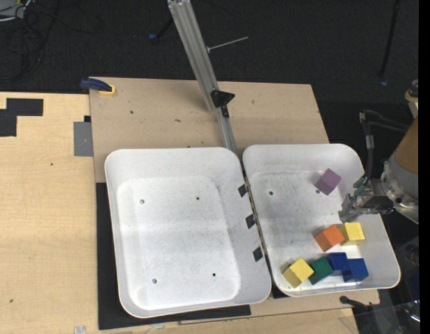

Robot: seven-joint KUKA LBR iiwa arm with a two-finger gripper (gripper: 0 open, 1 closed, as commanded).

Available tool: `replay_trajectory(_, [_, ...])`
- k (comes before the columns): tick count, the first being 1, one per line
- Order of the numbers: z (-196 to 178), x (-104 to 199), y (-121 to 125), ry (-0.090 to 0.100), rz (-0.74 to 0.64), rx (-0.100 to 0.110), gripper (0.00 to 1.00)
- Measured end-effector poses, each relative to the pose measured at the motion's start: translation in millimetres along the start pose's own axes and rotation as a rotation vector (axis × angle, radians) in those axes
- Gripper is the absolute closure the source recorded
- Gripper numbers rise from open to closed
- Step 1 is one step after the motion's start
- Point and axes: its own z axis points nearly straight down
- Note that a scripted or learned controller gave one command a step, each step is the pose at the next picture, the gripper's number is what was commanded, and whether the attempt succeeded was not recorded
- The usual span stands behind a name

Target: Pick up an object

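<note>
The right bin [291, 162] holds several small blocks. A purple block [328, 181] lies near its far right. An orange block [330, 237] and a yellow block [354, 231] sit side by side toward the front right. Along the front wall lie another yellow block [297, 272], a green block [321, 268] and a blue block [347, 266]. My gripper [356, 204] reaches in over the bin's right rim, low, just above the yellow block by the orange one. Nothing shows between its fingers.
The left bin [131, 179] sits beside the right one, with black clips [248, 220] along their shared edge. A slanted aluminium rail [201, 61] rises behind the bins. The wooden bench [166, 110] extends to the back and left.
</note>
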Motion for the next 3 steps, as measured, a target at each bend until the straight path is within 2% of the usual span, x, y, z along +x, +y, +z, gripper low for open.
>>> replay_trajectory(1, [-53,-1,1,0.0,0.0,-0.001,1.0])
replay_trajectory(2, [-54,49,1,0.003,-0.003,0.005,1.0])
replay_trajectory(3, [-47,106,11,0.003,-0.004,0.007,1.0])
